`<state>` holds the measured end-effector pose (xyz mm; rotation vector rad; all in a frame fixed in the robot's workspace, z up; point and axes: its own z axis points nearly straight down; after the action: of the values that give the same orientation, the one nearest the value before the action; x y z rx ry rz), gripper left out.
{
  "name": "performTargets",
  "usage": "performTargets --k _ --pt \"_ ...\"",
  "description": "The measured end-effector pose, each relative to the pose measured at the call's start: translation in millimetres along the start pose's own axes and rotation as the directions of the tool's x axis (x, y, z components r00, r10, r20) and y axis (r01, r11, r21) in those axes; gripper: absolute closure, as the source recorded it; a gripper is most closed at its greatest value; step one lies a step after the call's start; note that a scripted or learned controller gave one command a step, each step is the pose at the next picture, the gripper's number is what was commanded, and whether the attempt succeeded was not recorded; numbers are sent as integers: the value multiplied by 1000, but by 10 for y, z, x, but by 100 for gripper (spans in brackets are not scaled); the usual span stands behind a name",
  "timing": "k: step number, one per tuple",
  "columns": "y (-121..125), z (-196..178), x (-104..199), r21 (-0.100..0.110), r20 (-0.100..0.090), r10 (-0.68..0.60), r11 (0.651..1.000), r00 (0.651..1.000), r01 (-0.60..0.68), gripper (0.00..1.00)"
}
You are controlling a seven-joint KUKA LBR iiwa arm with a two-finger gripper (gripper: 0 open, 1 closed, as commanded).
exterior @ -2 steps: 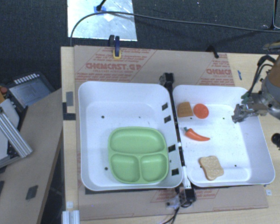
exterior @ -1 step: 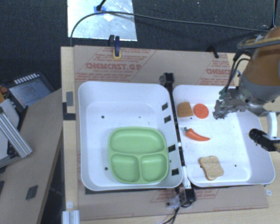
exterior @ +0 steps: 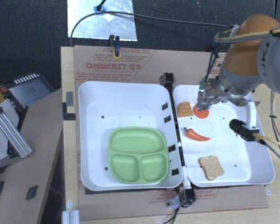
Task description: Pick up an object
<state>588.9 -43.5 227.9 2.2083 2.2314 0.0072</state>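
On the tabletop (exterior: 70, 181): two shallow white bins sit side by side, and the arm reaches in from the right.
Left bin (exterior: 98, 101): it carries a green divided plate (exterior: 138, 154) toward its near side; nothing there is in play for this step.
Right bin (exterior: 261, 167): it holds the loose pieces, so the pick belongs here.
Arm (exterior: 245, 55): the grey body with its orange band hangs over the far part of the right bin, wrist tipped down.
Claw (exterior: 204, 104): low over the bin's far left part; whether it is released or clenched cannot be told from this angle, and nothing is seen grasped.
Toast slice (exterior: 211, 167): lies flat near the front of the right bin, well apart from the claw.
Orange pepper (exterior: 196, 134): lies mid-bin beside the divider.
Tan block (exterior: 185, 109): just beside the claw, on its left.
Red disc (exterior: 201, 113): directly under the claw tip, the likeliest target.
Doing it well: the disc looks thin and flat, so I judge the tips must straddle it squarely and reach the floor before closing; keep clear of the tan block, which could be nudged or caught along.
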Motion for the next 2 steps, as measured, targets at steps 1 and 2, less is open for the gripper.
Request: performTargets --k 1,2 --pt "183 -103 510 0 0 1 1000 1000 -1 100" --pt "393 -159 1024 1 -1 1 1000 1000 -1 100"
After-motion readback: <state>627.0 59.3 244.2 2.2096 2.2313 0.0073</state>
